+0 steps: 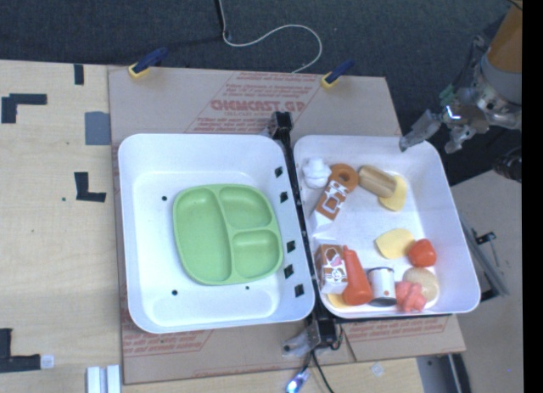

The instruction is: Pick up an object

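A green divided plate (227, 233) lies in the left bin (136, 213). The right bin (450, 213) holds the toy food (tomato (422, 253) near its right wall). Beyond its far right corner the hand (434, 132) hovers, fingers spread, holding nothing.

Small toy foods (373, 238), among them a red tomato (422, 253) and a tan bread roll (378, 182), lie scattered across the right bin (453, 213), thickest at its front edge.
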